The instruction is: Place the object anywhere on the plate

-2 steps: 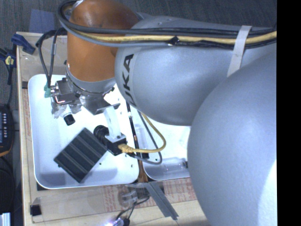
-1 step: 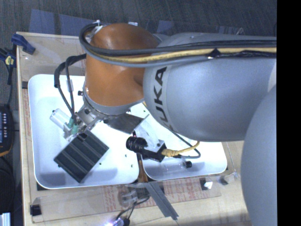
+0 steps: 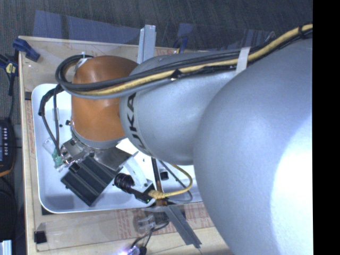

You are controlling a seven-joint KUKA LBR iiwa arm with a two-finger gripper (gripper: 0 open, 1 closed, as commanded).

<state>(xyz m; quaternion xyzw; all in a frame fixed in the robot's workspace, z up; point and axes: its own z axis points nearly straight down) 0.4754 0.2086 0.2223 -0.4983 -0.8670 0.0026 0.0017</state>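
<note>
Pincer: black block low in left bin, at arm's 8 o'clock, grip state cannot tell | arm: grey, orange band, covers most of view | bin: white, on bench | object, plate: hidden beneath arm

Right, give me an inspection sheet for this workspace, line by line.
Surface: wooden bench bearing a shallow white bin; the arm covers most of the view.
Job's things: nothing seen; the arm hides much of the bin, so plate and object cannot be told.
Clutter: nothing seen on the bare part of the bin floor.
Grippers: the hand, a black block below the orange band, sits low over the bin; what it holds cannot be told.
Cables: black cable looping over the orange band; yellow braided cable running along the grey arm; thin wires at the wrist.
Surroundings: blue clamp at the bench's far left corner; dark floor beyond.
</note>
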